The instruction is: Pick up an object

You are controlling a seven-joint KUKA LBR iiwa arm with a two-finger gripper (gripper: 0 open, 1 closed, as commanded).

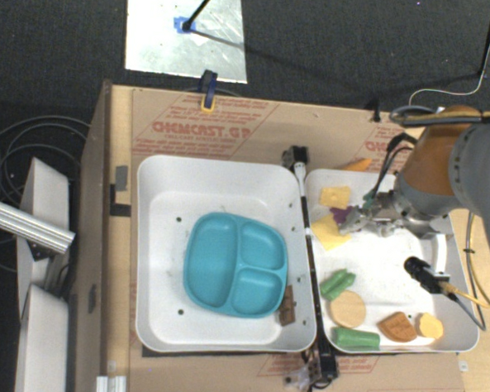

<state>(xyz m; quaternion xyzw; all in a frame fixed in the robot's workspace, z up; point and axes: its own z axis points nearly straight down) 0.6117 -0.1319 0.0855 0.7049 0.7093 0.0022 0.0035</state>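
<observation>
My gripper [359, 218] hangs low over the upper left part of the right bin [390, 266], with the grey arm and its orange band coming in from the right. Just left of it lie a yellow cheese wedge [336, 195], a small purple piece [340, 212] and a second yellow piece [327, 232]. The gripper tip is close to the purple piece; whether they touch is unclear. Lower in the same bin lie a green pickle [337, 281], a tan disc [347, 308], a green cylinder [356, 339], an orange-brown cookie [398, 326] and a pale round piece [429, 327].
The left bin [156, 227] holds a blue divided plate [235, 265] and a small brown piece [288, 305] by its right wall. An orange item [359, 165] lies on the cardboard behind the right bin.
</observation>
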